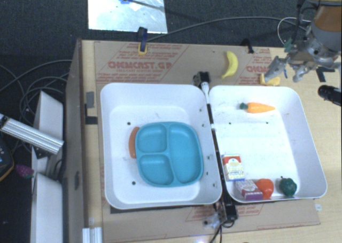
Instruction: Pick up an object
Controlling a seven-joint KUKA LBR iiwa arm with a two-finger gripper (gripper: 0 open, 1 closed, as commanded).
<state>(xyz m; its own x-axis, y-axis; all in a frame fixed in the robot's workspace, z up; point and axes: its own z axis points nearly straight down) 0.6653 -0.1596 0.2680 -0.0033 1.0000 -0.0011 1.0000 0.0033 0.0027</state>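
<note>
Two white bins (160,95) hold seven items; jaws (288,70) spread, holding nothing.

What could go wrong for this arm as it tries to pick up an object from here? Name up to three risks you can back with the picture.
1. The gripper hangs outside the right bin, near a yellow item on the board; it may grab there instead.
2. The small box, purple packet, orange piece and green piece crowd the bin's near edge, so the jaws may nudge neighbours.
3. The carrot is narrow and could roll away.
</note>
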